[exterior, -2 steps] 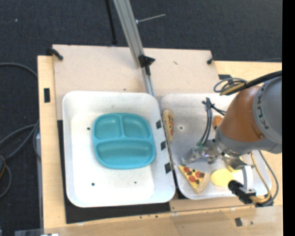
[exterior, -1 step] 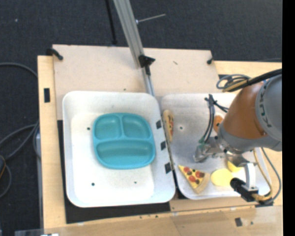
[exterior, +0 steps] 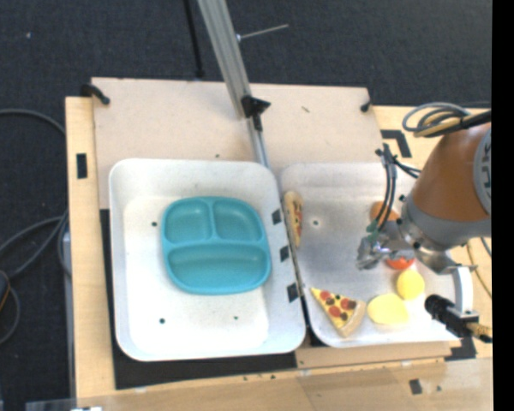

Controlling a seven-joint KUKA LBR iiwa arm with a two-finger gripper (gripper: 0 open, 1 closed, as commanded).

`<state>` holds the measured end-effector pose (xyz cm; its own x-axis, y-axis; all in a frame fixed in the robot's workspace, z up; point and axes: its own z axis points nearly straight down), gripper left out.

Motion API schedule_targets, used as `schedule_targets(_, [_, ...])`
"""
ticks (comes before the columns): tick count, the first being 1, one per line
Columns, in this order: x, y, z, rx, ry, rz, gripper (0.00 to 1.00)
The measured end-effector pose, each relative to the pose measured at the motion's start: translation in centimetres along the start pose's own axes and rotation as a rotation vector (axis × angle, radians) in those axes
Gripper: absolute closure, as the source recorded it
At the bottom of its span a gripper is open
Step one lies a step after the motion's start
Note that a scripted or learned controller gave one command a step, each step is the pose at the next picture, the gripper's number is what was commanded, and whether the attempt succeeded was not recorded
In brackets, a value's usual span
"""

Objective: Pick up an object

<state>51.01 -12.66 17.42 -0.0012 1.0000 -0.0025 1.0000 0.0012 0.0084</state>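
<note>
Orange and yellow toys crowd the right bin (exterior: pixel 325 187) under the arm: a tomato (exterior: pixel 400 262), a lemon (exterior: pixel 410 283) and a second yellow piece (exterior: pixel 388 310) sit nearly touching, with a pizza slice (exterior: pixel 339 308) nearby. The gripper (exterior: pixel 373 253) hangs low beside the tomato, nothing visibly between its fingers; whether they are apart I cannot tell. Closing here may pinch air, or nudge the tomato into its neighbours.
</note>
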Motion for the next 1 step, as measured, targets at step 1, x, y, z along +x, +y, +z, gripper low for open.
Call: schedule_targets(1, [0.57,0.69,-4.75,0.000,0.000,-0.003,1.00])
